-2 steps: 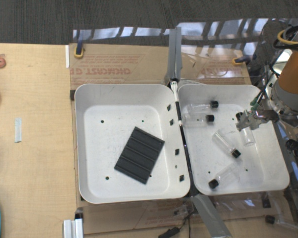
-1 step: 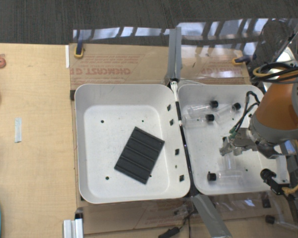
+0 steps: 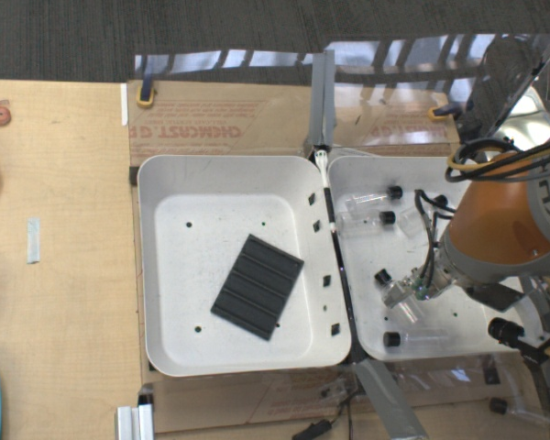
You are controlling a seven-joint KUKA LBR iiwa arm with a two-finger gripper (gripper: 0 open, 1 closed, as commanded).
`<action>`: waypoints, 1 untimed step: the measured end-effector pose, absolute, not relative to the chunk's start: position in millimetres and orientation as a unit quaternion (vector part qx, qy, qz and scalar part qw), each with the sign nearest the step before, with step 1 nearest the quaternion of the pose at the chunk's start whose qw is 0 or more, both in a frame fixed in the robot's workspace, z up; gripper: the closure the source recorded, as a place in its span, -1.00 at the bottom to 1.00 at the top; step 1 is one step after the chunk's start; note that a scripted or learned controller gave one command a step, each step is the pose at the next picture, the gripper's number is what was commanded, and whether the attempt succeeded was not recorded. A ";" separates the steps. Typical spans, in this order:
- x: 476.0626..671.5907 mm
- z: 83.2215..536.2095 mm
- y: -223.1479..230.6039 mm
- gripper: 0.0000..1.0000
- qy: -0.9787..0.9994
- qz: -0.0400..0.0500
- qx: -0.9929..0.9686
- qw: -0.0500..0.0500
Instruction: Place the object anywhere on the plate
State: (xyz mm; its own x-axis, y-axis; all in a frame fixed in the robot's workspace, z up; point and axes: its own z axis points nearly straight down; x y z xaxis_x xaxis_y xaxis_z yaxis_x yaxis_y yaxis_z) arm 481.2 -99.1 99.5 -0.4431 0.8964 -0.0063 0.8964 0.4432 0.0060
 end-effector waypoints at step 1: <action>539.7 188.0 -22.6 1.00 0.871 -0.002 0.492 -0.002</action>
State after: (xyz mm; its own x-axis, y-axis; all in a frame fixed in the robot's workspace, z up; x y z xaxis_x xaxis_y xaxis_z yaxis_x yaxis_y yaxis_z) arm 539.7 -22.6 188.0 -0.5157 0.8568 0.0015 0.8568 0.5157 -0.0051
